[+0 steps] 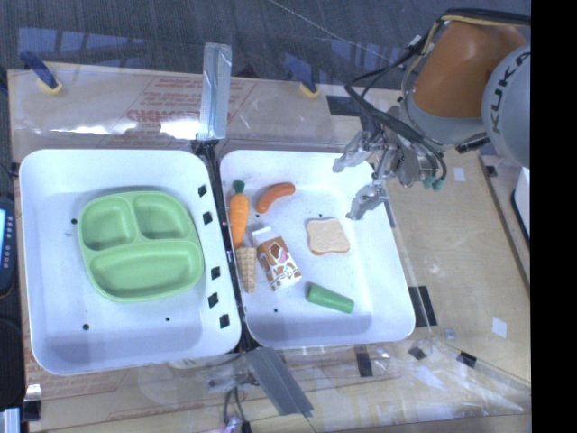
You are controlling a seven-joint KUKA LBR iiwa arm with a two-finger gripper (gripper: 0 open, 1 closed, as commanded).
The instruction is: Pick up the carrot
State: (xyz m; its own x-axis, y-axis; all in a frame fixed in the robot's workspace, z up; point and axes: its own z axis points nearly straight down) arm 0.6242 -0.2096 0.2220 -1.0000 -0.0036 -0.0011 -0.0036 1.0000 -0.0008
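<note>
The carrot (pixel 238 216) is orange with a green top and lies along the left wall of the right bin (pixel 383 309), pointing toward the front. My gripper (pixel 355 184) hangs over the bin's back right corner, well to the right of the carrot. Its two fingers are spread apart, one finger (pixel 346 158) higher and the other lower, with nothing between them.
In the right bin lie a sausage (pixel 275 195), a toast slice (pixel 327 236), a small carton (pixel 279 262), a waffle cone (pixel 246 270) and a green cucumber piece (pixel 329 299). The left bin (pixel 45 332) holds a green divided plate (pixel 141 244).
</note>
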